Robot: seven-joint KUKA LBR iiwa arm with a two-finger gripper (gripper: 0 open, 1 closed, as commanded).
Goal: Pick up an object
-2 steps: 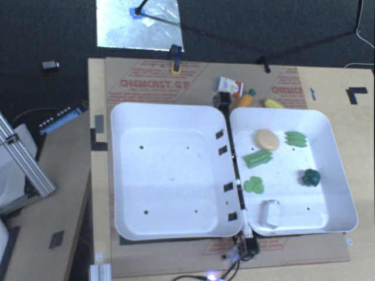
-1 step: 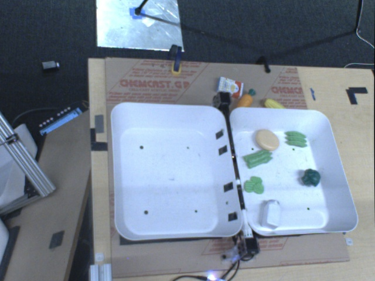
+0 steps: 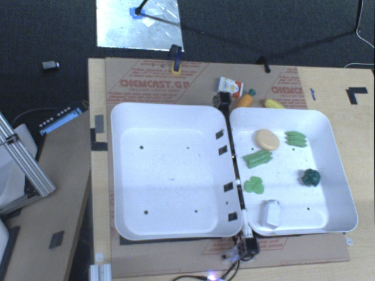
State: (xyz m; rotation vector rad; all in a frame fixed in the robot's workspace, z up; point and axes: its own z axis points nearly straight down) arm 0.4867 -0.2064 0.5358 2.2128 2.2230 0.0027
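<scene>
Inside the right bin (image 3: 293, 206) lie a tan disc (image 3: 266, 139), green pieces (image 3: 258, 158) (perhaps vegetables), a white block (image 3: 270, 213).

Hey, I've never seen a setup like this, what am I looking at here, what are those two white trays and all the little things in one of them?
This is one camera fixed above a workbench, looking down at a slant. Two shallow white bins sit side by side: the left bin and the right bin. The right one holds small toy-like items for a robot arm to pick up: a tan disc, a dark green broccoli-like piece, several light green pieces such as one near the divider, and a white block. An orange carrot-like toy lies on the board behind the bins.
</scene>
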